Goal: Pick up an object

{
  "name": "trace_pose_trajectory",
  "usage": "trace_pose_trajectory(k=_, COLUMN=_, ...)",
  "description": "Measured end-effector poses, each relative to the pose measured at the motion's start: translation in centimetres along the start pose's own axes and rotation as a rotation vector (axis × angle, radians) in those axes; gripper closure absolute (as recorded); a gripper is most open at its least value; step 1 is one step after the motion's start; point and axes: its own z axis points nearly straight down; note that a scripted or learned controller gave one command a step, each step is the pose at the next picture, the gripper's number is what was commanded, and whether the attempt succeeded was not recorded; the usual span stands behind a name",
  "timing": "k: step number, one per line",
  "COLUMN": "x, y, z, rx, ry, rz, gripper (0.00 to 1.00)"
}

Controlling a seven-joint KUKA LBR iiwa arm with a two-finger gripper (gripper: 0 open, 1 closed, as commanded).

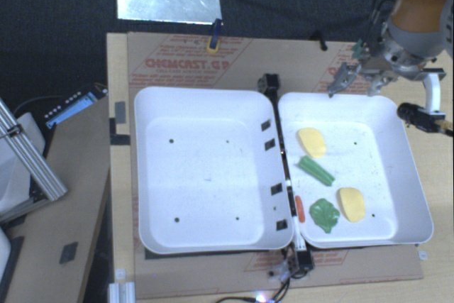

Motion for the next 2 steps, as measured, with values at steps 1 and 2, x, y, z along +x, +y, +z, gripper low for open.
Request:
trace_pose_trajectory(k=1, x=9.6, y=-5.5, z=8.8, rx=0.012, ry=0.005, rz=-0.009, gripper=0.00)
trace_pose_trajectory(k=2, x=9.0, y=-5.0, z=7.2, rx=-0.001, ry=0.000, rz=-0.002, gripper=1.00)
